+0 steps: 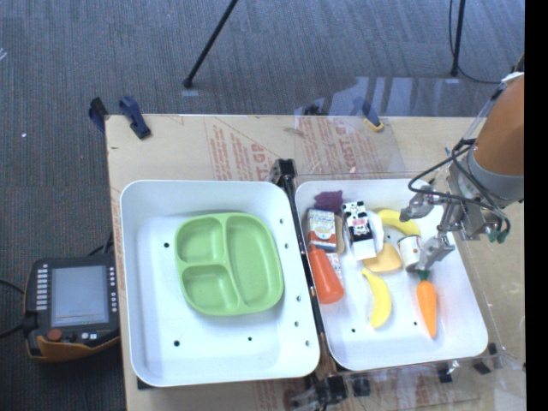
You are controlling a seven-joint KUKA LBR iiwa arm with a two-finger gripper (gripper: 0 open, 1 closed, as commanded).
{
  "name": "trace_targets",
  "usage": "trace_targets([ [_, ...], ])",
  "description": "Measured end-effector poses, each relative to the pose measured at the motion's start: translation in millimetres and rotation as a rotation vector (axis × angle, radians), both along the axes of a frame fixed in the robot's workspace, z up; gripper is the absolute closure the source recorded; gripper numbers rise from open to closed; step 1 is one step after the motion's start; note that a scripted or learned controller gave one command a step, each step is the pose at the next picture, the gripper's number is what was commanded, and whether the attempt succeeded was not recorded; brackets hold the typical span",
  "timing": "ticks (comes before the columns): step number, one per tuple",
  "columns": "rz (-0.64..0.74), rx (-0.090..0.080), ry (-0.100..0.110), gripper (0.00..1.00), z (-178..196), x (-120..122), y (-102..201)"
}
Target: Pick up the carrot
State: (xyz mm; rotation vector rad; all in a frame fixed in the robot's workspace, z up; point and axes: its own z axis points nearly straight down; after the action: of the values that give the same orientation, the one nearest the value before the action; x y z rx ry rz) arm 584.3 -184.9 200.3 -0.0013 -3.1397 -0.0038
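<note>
The carrot (426, 306) is orange, tapered, with a small green top, lying flat in the right bin (479, 336). It sits just below the gripper (432, 255), leafy end nearest it. Whether the gripper is open or closed, I cannot tell; nothing visibly held.

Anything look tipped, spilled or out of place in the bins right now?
Nothing stands out. The carrot lies flat in the right bin beside a banana, and the green divided plate sits level in the left bin. The gripper hovers just above the carrot's top.
</note>
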Motion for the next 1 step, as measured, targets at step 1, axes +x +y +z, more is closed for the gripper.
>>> trace_targets([
  [1,0.003,-0.001,-0.006,0.00,-113.2,-6.0,-11.9],
])
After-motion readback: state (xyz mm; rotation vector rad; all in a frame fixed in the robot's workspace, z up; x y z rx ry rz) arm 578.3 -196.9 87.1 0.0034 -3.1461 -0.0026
